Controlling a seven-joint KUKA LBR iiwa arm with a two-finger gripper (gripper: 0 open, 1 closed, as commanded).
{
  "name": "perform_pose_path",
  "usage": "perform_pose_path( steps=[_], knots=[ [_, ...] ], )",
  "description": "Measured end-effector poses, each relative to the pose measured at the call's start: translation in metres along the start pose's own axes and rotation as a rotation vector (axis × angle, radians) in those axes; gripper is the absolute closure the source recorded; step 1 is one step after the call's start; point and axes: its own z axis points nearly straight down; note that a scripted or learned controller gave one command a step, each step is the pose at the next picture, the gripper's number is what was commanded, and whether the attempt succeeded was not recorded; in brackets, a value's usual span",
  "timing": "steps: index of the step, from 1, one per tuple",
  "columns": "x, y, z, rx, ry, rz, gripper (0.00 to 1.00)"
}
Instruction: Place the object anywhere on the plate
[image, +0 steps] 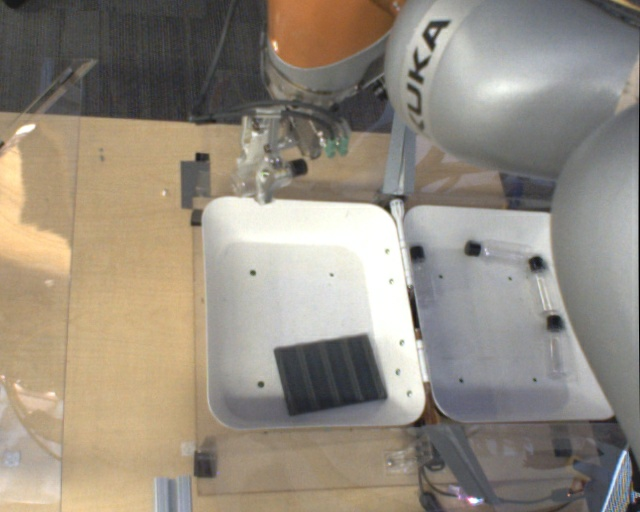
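In the left bin (300, 240) lies one ribbed black pad (330, 374); the claw's (262, 185) state is unclear.

left bin (232, 300): white | ribbed pad (330, 374): dark grey | arm (500, 80): grey, orange band

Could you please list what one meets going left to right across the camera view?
Wooden bench → black bracket → claw → left bin → ribbed black block → right bin → grey arm.
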Motion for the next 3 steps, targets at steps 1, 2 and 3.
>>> perform_pose_path(
  steps=[1, 2, 3],
  knots=[
    [0.003, 0.0, 0.144, 0.003, 0.008, 0.451, 1.0],
    [0.017, 0.006, -0.031, 0.003, 0.001, 0.773, 1.0],
    [0.052, 0.018, 0.113, 0.011, 0.009, 1.493, 1.0]
  ],
)
